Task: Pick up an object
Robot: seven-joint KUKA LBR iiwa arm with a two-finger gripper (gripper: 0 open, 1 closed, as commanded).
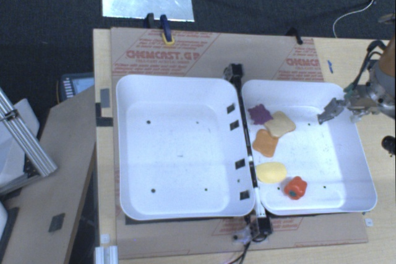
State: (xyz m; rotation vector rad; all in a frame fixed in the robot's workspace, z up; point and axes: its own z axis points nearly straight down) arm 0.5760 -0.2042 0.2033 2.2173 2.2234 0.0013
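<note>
Red object (295, 188) near bin rim (346, 204)

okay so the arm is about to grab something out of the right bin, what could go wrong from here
1. The purple piece, cream piece and orange piece lie touching, so a grab there may pinch two or push them apart.
2. They sit near the right bin's left wall, which could block the gripper.

Five small objects (275, 148) lie in right bin (346, 151).
</note>
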